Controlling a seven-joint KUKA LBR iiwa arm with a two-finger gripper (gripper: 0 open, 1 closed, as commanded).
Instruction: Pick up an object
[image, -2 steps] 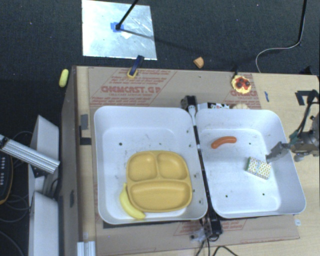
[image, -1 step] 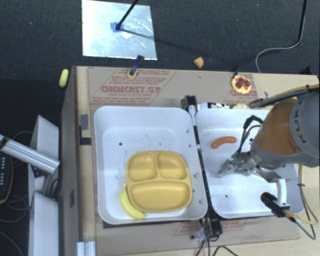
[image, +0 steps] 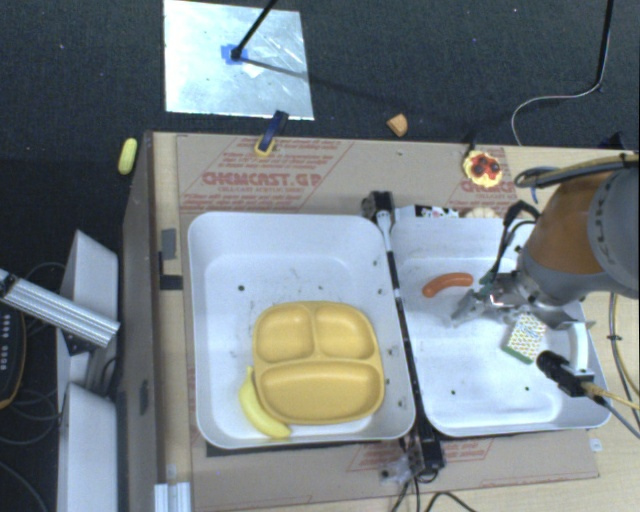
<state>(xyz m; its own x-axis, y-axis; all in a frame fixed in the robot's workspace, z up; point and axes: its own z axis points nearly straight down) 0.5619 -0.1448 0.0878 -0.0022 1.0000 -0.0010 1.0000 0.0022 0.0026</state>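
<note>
An orange sausage (image: 447, 285) lies in the right bin (image: 480, 400), towards its back left. My gripper (image: 474, 303) hangs low over the same bin, just to the right of the sausage and slightly nearer the front, with nothing seen in its grasp. A small white card with green dots (image: 524, 337) lies right of the gripper, near the bin's right wall. The left bin (image: 230, 250) holds a yellow divided plate (image: 318, 360) with a yellow banana (image: 258, 410) against its front left edge.
A black divider (image: 397, 300) runs between the two bins. On the bench behind the right bin sits a small round pizza toy (image: 483, 167). The arm (image: 575, 235) comes in over the right bin's right side.
</note>
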